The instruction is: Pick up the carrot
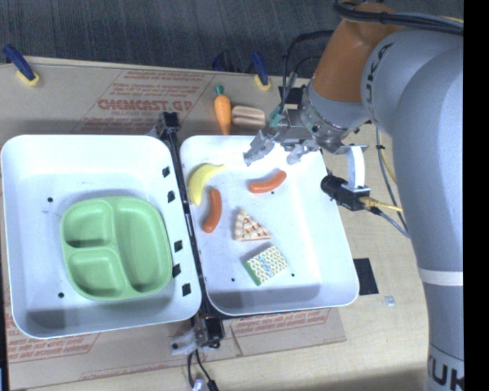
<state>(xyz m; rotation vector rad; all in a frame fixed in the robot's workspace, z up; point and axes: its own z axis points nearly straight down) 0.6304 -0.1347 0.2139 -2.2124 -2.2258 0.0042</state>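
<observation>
The carrot (222, 112), orange with a green top, lies on the cardboard just behind the right bin's back rim, outside both bins. A tan roll (247, 117) touches its right side. My gripper (272, 153) hangs over the back of the right bin (334, 251), to the right of the carrot and a little nearer the camera. Its fingers (254, 150) stand open with nothing between them. An orange sausage (266, 183) lies right below the gripper.
The right bin also holds a banana (197, 179), a second sausage (212, 210), a pizza slice (249, 228) and a patterned green block (266, 265). A green divided plate (114, 245) sits in the left bin (24, 169). Blue clamps (23, 65) grip the cardboard's back edge.
</observation>
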